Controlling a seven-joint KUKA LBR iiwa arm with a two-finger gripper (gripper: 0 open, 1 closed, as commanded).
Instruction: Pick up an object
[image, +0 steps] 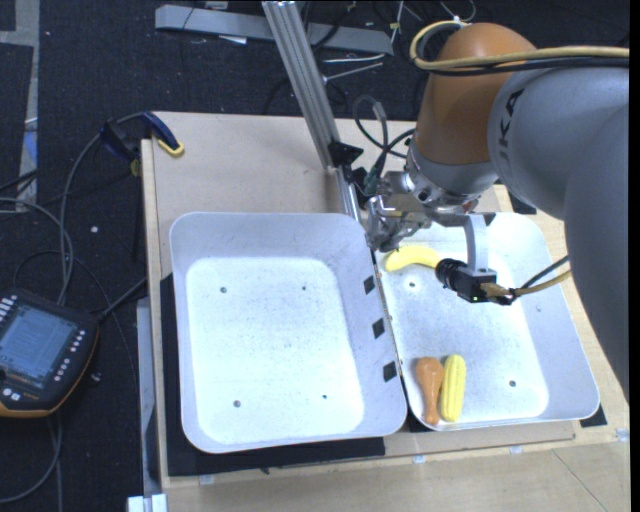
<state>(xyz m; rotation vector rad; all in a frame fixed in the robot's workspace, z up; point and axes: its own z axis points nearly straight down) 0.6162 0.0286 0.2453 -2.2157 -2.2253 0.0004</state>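
A yellow banana (411, 260) lies in the right bin (520, 345), close to its far left corner. My gripper (384, 232) hangs low over that corner, just left of the banana's near end and close to the bin's left wall. Whether it touches the banana is unclear. A yellow corn cob (453, 387) and an orange drumstick-shaped piece (430, 386) lie side by side at the near left of the right bin, well below the gripper.
The left bin (270, 330) sits beside the right one, their rims meeting under the gripper. A slanted metal rail (310, 95) rises behind the bins. A black cable connector (465, 280) dangles from the wrist over the right bin. A teach pendant (35, 350) lies off the bench at left.
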